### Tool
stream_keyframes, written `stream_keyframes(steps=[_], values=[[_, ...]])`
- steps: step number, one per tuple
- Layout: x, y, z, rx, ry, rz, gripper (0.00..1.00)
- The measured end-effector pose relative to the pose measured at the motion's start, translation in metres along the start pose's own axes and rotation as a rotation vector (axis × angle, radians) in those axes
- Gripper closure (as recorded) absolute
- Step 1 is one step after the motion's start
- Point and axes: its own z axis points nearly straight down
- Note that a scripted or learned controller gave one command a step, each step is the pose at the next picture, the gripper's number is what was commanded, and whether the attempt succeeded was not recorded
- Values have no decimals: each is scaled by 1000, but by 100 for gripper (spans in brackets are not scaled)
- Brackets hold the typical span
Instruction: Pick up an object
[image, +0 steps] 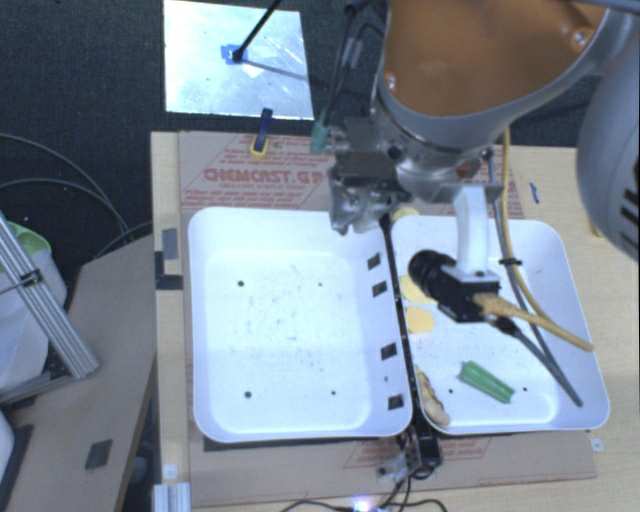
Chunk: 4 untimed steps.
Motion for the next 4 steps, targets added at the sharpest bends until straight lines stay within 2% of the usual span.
stream_keyframes(steps=[1,2,3,4], values=[[-1,62,200,17,-9,12,100],[-46,0,179,7,-3,12,100],[-106,24,112,-4,-3,16,100],[-120,-3,70,-2,-1,10,100]])
